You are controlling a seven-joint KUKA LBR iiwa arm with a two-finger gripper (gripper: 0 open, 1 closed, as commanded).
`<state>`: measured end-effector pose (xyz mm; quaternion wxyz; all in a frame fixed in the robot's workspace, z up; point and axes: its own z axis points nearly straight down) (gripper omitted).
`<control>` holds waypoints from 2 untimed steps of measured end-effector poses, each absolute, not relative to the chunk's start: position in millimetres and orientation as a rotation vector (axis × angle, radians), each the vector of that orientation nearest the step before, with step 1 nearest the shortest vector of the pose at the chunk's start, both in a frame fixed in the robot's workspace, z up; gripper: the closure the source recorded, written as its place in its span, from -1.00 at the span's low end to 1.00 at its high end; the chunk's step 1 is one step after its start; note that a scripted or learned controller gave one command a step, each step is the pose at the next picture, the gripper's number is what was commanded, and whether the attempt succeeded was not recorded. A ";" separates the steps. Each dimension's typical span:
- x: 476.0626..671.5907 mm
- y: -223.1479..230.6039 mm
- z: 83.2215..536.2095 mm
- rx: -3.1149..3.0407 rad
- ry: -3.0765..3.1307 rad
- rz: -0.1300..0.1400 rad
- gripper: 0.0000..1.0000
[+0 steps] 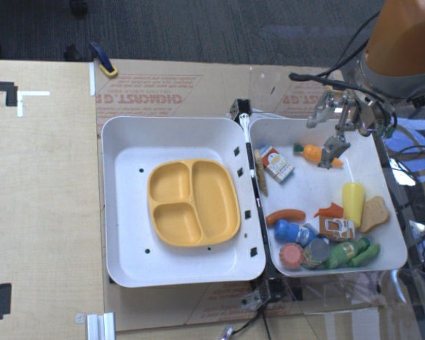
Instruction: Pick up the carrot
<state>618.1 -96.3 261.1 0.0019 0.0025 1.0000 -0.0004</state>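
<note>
One carrot (314,152), small and likely light, stiff plastic.
Gripper (332,156) hovers at its right end; finger spread I cannot tell; grasp across the orange middle.

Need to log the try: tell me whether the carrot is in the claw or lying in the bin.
Lying in the right bin. The carrot rests on its floor beside the claw; whether a finger touches it, cannot tell.

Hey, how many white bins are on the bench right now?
2. The left shallow white bin holds a yellow three-compartment plate. The right shallow white bin beside it holds the toy food, including the small orange carrot.
</note>
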 end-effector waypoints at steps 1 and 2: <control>639.3 -139.9 155.8 -0.032 3.142 0.000 -1.00; 660.5 -180.5 93.8 0.144 3.131 -0.001 -1.00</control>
